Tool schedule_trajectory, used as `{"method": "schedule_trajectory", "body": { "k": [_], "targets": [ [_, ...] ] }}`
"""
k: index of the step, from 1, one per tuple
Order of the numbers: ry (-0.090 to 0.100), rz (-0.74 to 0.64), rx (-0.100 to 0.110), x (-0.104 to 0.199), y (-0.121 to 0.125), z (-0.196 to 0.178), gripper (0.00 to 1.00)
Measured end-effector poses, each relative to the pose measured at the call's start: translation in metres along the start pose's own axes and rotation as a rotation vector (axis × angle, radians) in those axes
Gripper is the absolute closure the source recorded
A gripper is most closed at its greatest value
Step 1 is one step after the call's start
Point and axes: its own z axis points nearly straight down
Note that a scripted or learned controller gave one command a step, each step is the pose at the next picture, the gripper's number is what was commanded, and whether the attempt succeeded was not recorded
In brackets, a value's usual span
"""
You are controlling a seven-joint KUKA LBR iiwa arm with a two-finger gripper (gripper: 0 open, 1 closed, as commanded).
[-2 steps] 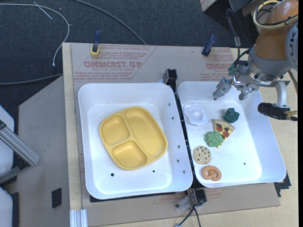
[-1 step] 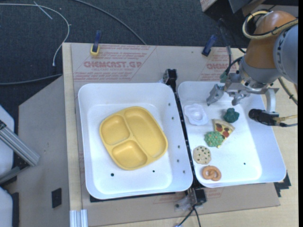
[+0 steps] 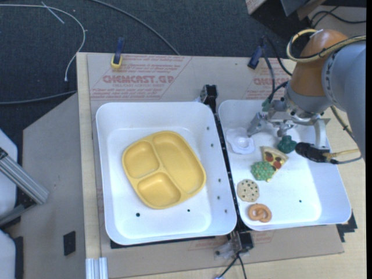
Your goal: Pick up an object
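Pizza slice (image 3: 274, 156) below fingers (image 3: 256, 122).

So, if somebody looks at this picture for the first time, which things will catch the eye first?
Probably the yellow divided plate, lying alone in the left bin. Next, the grey arm with its orange band, reaching over the right bin. Beneath it a row of small toy foods runs down: a pizza slice, a green piece, a cookie and a pretzel.

One fixed camera looks down at a slant from above the table (image 3: 145, 77), taking in both white bins: the left bin (image 3: 110, 156) and the right bin (image 3: 325, 196).
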Motion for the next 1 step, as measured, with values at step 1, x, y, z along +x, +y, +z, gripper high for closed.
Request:
{"method": "schedule_trajectory", "body": {
  "k": [1],
  "targets": [
    [0.0, 0.0, -0.005, 0.0005, 0.0013, -0.0146, 1.0]
  ]
}}
